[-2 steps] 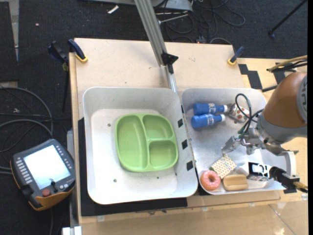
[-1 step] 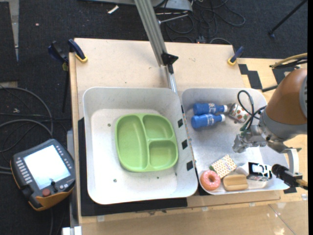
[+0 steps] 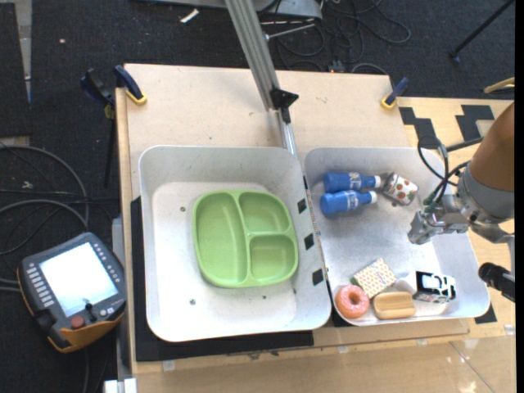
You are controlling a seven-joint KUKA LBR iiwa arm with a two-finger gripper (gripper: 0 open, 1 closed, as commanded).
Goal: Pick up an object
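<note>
Gripper low over right bin, near its right wall, arm coming in from right edge. Fingers: can't tell, too small and blurred to read spread vs pressed; nothing visibly between them.

No single target named, so any obj in right bin counts. Candidates:
- two blue bottles, lying on sides, just beside each other, upper-left part of bin. Long axes run roughly left-right, caps toward right.
- small white cup w/ red spots, touching or nearly touching bottle caps, tipped.
- pink donut, checkered block, tan bread-like piece, black/white toy, all clustered along bin's near edge.

Key relation: spotted cup lies up and slightly left of gripper, near. Bottles farther left, same direction. Toy and bread piece down from gripper, toward near edge, also close. Bare bin floor directly below and left of gripper, so closing right here prob. grabs nothing.

Judgement: shortest shift is either up-left to cup or down toward toy. For bottles, closing across the short width, i.e. perpendicular to left-right axis, looks best; round bodies may roll.

Left bin holds green divided plate, well apart from gripper, across the divider.
</note>
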